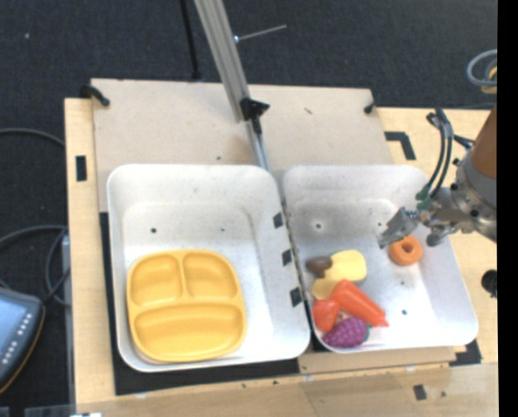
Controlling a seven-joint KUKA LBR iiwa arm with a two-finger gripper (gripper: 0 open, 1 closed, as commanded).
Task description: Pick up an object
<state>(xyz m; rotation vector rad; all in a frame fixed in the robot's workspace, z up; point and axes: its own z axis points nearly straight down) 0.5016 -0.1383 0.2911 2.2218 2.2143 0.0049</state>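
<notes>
hovering over right bin (450, 320), gripper (413, 230) spread wide, orange ring (405, 251) sitting just below fingertips, toy food pile (344, 301) lying lower-left

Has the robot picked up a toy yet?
Not yet, it seems. The gripper has reached the right bin and hangs by the orange ring, but I can't see the ring between its fingers. The carrot, grapes and the other toys lie piled in the bin's corner. Grabbing and lifting are left.
</notes>
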